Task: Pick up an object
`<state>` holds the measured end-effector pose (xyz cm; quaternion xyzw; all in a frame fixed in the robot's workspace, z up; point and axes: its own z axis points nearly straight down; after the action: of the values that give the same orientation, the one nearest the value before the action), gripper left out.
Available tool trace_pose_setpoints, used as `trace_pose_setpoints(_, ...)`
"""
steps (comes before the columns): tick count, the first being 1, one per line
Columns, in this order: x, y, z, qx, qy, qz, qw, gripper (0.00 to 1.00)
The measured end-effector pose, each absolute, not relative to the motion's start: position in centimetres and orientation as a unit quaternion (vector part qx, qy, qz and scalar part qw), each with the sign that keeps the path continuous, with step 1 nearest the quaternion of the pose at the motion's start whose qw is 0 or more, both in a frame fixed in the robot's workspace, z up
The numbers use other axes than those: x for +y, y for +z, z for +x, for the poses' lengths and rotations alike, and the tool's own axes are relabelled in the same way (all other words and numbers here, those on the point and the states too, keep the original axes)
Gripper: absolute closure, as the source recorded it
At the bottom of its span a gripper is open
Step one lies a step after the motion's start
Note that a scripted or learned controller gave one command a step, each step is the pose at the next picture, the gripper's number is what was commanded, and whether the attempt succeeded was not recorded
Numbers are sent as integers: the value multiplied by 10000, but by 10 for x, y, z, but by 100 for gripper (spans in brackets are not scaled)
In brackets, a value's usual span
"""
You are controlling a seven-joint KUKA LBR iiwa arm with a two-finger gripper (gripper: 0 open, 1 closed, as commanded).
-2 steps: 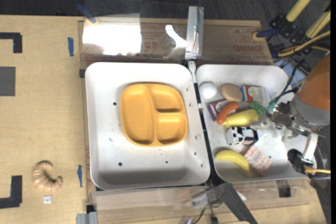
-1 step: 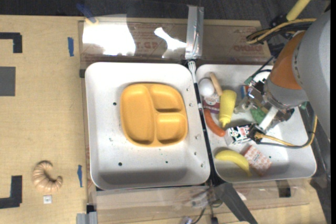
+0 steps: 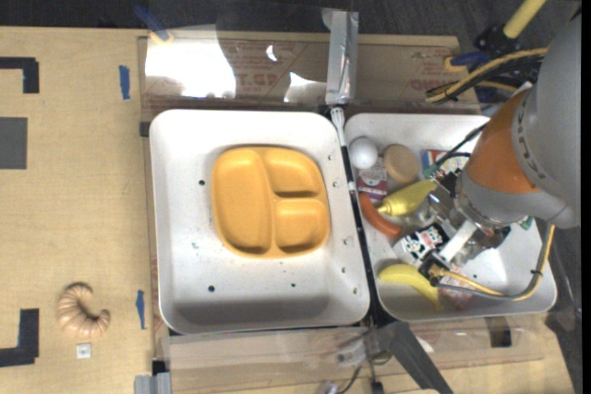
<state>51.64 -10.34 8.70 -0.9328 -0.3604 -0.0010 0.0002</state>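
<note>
We saw the arm (image 3: 540, 134) reach in from the right and bend down over the right bin (image 3: 526, 286), its orange band just above the wrist. The tool (image 3: 434, 240) sat low among the clutter in that bin, and we could not tell whether it was wide, narrow or holding anything, since the wrist and cables hid that part.

The objects lay crowded in the left half of the right bin. A yellow squeeze bottle (image 3: 406, 198) lay tilted just beside the tool, over an orange curved piece (image 3: 377, 219). Behind them were a white ball (image 3: 363, 151) and a tan round object (image 3: 401, 163), close together near the bin's far wall. A banana (image 3: 406, 281) lay near the front wall, just below the tool.

The left bin (image 3: 175, 226) held a yellow divided plate (image 3: 268, 200) at its middle. Well apart, on the table (image 3: 65, 198) at the left, lay a curled tan toy (image 3: 83, 309).
</note>
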Motion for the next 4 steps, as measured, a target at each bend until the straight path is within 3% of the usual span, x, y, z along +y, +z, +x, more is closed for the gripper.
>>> trace_pose_setpoints(1,-107,87,576,-4456,-10,-8952,-15,0)
trace_pose_setpoints(2,-107,87,576,-4457,-10,-8952,-15,0)
trace_pose_setpoints(3,-93,87,548,-4024,-13,-9155,-11,0)
trace_pose_setpoints(4,-110,87,481,-4807,-23,-8769,-17,0)
